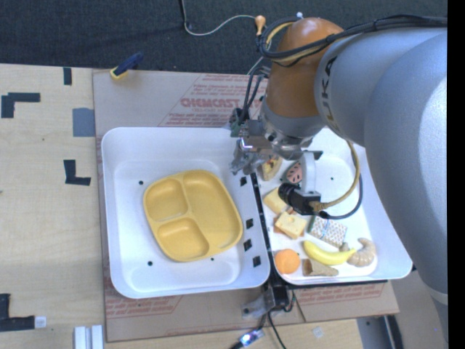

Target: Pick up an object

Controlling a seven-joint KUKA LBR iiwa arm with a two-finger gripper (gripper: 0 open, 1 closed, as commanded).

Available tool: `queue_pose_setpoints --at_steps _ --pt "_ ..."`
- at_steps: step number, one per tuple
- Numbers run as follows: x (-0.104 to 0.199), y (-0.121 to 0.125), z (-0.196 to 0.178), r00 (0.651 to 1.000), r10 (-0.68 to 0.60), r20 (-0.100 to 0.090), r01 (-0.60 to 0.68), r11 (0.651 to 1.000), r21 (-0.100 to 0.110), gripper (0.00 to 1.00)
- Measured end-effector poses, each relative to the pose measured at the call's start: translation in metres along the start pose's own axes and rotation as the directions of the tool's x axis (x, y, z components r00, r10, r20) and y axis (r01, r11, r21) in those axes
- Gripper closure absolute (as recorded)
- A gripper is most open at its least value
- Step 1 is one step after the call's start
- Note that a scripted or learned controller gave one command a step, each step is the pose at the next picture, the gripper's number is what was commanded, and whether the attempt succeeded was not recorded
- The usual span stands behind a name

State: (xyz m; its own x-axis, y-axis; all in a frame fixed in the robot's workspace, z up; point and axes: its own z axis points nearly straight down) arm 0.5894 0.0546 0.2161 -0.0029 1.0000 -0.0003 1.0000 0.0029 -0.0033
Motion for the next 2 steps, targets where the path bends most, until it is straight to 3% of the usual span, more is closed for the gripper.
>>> queue_pose_setpoints --at_steps 1,2 --pt "-0.010 0.011 -0.008 1.000 0.001 0.000 -0.001 1.000 -0.002 1.00" --pt "0.000 -0.002 -0.016 1.000 0.000 -0.002 0.000 1.000 0.000 1.00"
